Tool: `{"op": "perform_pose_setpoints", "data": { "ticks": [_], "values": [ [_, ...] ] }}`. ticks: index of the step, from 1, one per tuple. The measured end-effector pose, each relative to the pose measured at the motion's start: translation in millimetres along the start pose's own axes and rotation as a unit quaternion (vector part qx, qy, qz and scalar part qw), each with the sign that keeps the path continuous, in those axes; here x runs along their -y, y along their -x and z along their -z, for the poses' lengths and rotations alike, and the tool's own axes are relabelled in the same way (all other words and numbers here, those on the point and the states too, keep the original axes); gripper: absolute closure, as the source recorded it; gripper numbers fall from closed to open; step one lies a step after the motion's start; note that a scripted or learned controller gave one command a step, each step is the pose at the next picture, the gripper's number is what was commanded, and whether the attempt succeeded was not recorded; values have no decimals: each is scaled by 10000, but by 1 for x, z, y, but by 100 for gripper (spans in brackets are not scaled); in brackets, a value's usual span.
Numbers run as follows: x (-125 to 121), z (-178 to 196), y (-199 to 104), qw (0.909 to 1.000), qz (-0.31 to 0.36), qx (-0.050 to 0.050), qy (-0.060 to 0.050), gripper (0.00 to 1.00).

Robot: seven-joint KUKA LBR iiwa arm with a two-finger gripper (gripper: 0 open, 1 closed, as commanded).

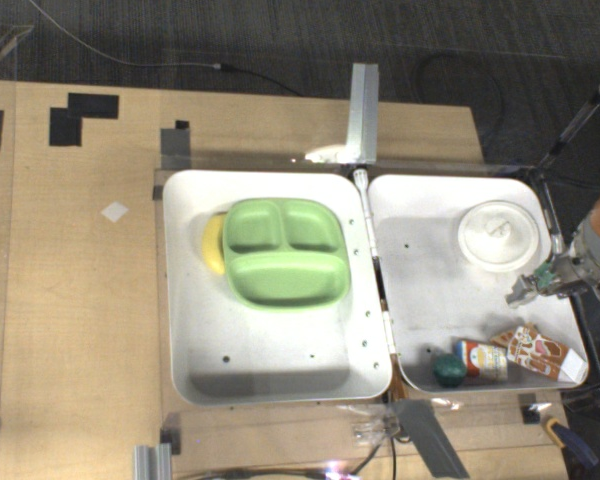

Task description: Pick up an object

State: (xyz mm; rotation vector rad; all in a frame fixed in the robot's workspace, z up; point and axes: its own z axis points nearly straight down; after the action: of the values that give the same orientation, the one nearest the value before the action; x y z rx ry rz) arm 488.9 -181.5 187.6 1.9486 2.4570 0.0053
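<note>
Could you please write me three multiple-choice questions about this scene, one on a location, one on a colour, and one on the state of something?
1. Where does the green divided plate lie?
A. In the left bin
B. In the right bin
C. On the bare bench

2. What colour is the object peeking out from under the plate's left edge?
A. Red
B. Yellow
C. Blue

3. How does the small bottle with the green cap sit in the right bin?
A. Standing upright
B. Lying on its side
C. Resting on the white round lid

Answers: 1 A, the plate sits inside the left bin. 2 B, a yellow edge shows beside the plate. 3 B, the bottle lies flat near the bin's front wall, apart from the white round lid.
</note>
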Motion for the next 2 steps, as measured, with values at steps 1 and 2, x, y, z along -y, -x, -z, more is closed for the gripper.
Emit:
{"op": "perform_pose_setpoints", "data": {
  "ticks": [1, 2],
  "values": [
    [0, 0, 0, 10000, -4, 1, -1, 0],
    [5, -100, 24, 10000, 51, 16, 22, 0]
  ]
}}
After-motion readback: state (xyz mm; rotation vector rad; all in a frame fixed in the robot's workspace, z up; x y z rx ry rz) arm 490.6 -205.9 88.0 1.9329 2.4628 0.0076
